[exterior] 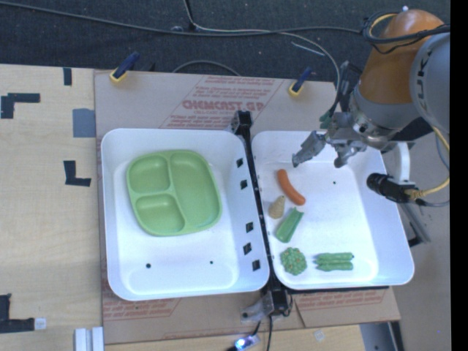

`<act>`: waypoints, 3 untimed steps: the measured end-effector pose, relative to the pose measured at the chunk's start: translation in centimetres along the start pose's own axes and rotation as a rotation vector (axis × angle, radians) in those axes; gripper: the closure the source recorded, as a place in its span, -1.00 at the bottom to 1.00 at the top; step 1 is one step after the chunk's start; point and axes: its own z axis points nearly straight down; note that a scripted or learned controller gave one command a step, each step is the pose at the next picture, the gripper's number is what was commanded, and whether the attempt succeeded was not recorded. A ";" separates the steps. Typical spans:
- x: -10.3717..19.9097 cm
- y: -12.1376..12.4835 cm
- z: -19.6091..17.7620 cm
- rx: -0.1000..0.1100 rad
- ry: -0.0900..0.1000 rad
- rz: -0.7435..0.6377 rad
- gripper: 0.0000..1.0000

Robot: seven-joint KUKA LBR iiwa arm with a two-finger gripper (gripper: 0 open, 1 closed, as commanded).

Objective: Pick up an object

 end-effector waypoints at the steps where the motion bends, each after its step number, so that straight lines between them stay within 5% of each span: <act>1: 0.0 0.2 -0.7 -0.013 -0.001 -0.003 -1.00; 3: 0.0 1.4 11.5 -0.007 -0.001 -0.004 -1.00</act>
